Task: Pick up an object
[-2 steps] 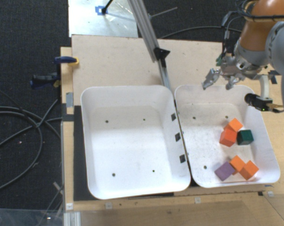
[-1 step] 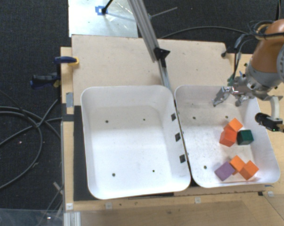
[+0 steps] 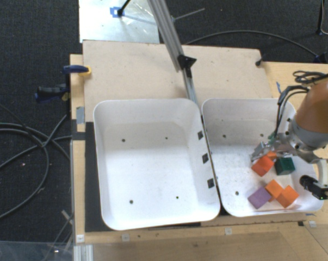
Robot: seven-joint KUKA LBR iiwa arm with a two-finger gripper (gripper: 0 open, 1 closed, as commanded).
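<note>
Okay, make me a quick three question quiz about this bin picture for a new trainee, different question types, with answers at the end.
1. True or false: the blocks lie in the left bin.
2. Which block lies nearest the gripper? A) purple block B) red-orange block C) dark green block
3. Fill in: two ___ blocks touch beside the purple one.

Key: 1 false, they lie in the right bin. 2 B. 3 orange.

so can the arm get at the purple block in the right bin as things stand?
Probably yes. The purple block lies near the right bin's front wall with its top uncovered; an orange block sits close beside it, so side clearance looks tight.
</note>
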